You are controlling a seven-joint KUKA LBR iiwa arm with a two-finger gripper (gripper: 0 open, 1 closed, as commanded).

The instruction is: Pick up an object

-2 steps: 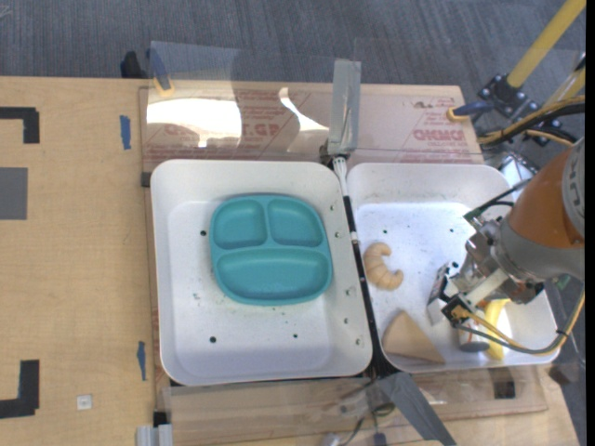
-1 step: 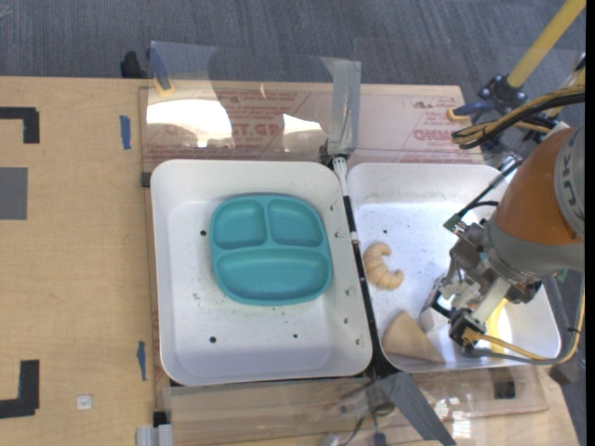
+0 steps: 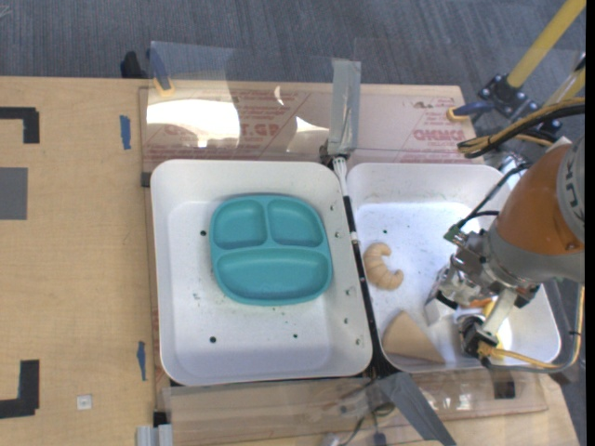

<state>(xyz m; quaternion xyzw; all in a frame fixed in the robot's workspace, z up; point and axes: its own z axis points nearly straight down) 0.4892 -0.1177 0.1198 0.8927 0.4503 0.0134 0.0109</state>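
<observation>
1. Grey carpet lies behind a pale wooden surface [image 3: 74, 277] that carries two shallow white bins side by side, with clear panels standing along their far edge.
2. Claw [image 3: 462, 316]: low inside the right bin [image 3: 418, 203], toward its near right part; from this slant I cannot tell how far it is parted, and nothing can be made out in its grip.
3. Arm [image 3: 544, 216]: grey with an orange band, reaching in from the right, cables trailing past the wrist.
4. Candidate objects: a tan cone [image 3: 409, 337] lies just beside the claw, near the bin's front wall; a pale croissant [image 3: 381, 266] lies farther off, close to the divider.
5. Left bin [image 3: 177, 249]: holds a teal divided plate [image 3: 271, 248], well apart from the claw.
6. Advice: the cone looks the nearer target. Centre over its wider part, align across its narrow axis, descend until touching, and close before lifting; the taper may slip.
</observation>
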